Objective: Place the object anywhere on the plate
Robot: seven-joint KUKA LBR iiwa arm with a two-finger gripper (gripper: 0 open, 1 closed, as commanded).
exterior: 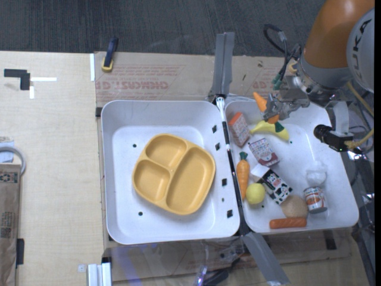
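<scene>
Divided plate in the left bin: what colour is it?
Yellow plate, plain, in the camera view.

Two white bins (113,159); one yellow plate (173,173); two carrots (243,170).

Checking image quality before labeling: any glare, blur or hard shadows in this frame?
Camera view: lighting even and soft, shadows faint; the yellow divided plate is sharp with only mild sheen; the left white bin is bright but keeps its edges; the claw is dark and cluttered by cables, detail hard to read; the small toy foods such as the carrot are slightly soft.
</scene>
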